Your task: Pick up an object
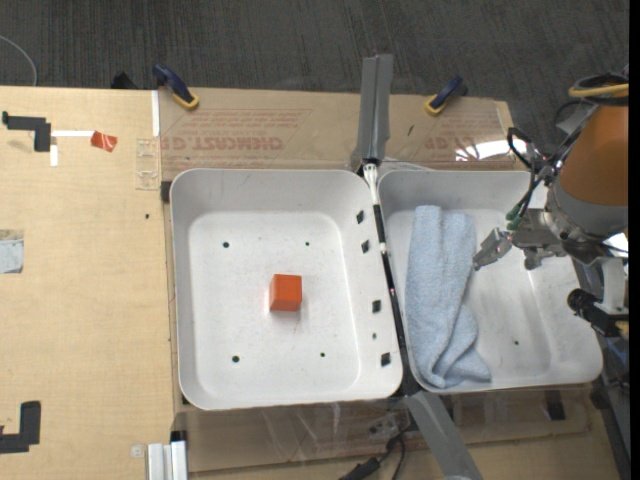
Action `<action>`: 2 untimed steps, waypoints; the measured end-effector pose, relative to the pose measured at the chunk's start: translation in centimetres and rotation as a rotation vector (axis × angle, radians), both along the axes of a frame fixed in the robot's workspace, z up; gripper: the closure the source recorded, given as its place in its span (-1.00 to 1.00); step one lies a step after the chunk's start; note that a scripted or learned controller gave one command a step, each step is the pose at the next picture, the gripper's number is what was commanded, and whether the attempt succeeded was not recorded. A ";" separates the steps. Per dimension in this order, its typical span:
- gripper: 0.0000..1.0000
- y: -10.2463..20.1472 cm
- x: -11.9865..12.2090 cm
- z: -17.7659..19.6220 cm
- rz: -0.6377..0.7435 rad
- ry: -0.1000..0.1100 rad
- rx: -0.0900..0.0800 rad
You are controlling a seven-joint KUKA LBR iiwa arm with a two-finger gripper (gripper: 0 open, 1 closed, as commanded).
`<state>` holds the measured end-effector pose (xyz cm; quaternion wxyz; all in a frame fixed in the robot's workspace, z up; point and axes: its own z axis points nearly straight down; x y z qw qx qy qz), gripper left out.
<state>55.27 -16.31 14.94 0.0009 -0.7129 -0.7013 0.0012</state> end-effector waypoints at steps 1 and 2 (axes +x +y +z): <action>-1.00 -1.7 6.7 -5.7 0.048 -0.004 0.000; 1.00 -1.7 6.8 -4.8 0.047 -0.006 0.000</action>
